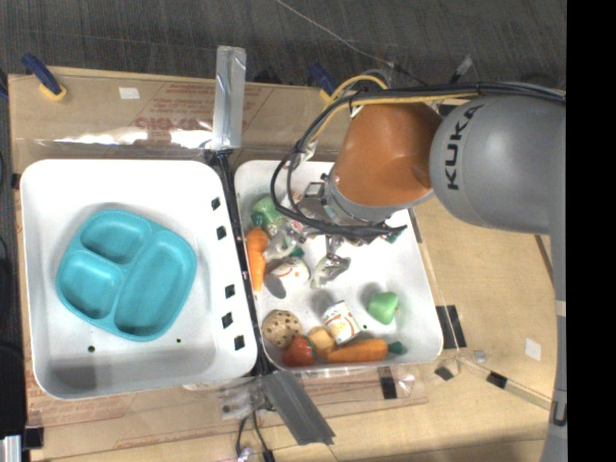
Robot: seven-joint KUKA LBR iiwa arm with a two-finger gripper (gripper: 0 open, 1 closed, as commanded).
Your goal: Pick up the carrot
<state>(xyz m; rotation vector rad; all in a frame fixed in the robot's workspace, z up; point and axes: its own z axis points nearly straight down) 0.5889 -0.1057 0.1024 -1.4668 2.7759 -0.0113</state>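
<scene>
White right bin (423, 287) holding a carrot (256, 256) against its left wall, a second carrot (358, 351) along the near edge, a green piece (384, 306), a small jar (341, 321) and a tan ball (279, 327); teal divided tray (125, 273) in left bin (58, 186); tool (330, 258) over right bin's middle, grip state unclear.

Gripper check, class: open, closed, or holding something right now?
Gripper: above the right bin, near the carrot; cannot be told.

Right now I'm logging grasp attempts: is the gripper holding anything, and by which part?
Nothing. The gripper hangs over the right bin, its fingers holding nothing, the carrot untouched to its left.
</scene>
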